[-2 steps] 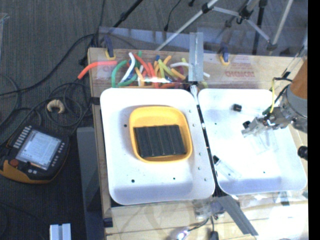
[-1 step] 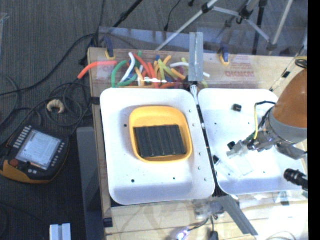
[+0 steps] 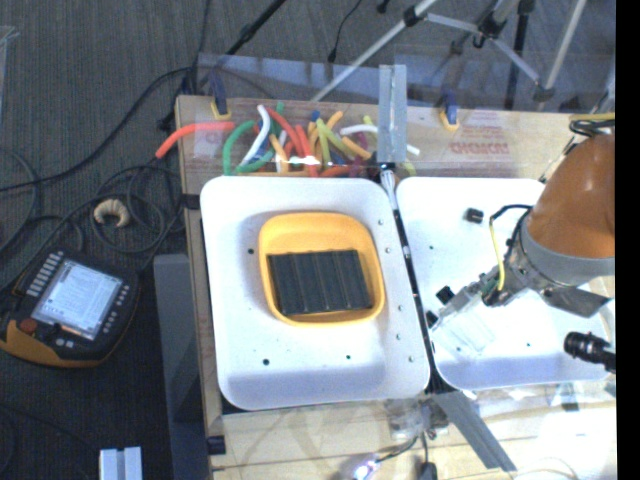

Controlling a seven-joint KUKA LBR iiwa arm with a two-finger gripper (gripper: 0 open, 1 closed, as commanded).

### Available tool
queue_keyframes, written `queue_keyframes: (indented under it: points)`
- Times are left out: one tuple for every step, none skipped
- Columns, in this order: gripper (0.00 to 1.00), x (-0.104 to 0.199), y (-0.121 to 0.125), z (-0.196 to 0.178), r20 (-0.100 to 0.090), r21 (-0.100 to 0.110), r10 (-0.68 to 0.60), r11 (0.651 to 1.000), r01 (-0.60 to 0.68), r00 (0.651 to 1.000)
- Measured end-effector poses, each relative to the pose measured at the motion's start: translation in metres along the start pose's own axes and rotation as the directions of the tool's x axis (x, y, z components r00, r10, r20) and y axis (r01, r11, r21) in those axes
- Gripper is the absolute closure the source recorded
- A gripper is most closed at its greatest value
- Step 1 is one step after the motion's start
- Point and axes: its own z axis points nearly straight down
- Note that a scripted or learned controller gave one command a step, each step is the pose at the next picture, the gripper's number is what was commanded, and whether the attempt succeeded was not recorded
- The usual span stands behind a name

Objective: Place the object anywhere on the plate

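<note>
Dark slab point(image 3: 318, 281) lies on yellow plate point(image 3: 277, 238)

Over the right bin point(image 3: 520, 368) there's the arm point(image 3: 575, 218): a broad rounded orange band; beneath it a grey ring around the wrist; a yellow cable and a black one loop out beside that ring; smaller dark fittings trail below toward the bin's floor.

I saw a yellow plate point(image 3: 318, 236) with a dark ridged block point(image 3: 320, 281) in the left bin point(image 3: 300, 373), and my gripper point(image 3: 447, 308) over the right bin point(image 3: 440, 208).
</note>
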Motion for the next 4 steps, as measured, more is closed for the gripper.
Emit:
queue_keyframes:
  points:
    - [1.0,0.021,0.01,-0.002,0.0,0.0,-0.173,0.985,0.173,0.985]
    - [1.0,0.056,0.026,-0.015,0.001,-0.001,-0.402,0.916,0.402,0.916]
    - [1.0,0.119,0.055,-0.008,0.0,0.0,-0.489,0.873,0.489,0.873]
    - [1.0,0.148,0.16,-0.007,-0.001,0.0,-0.563,0.827,0.563,0.827]
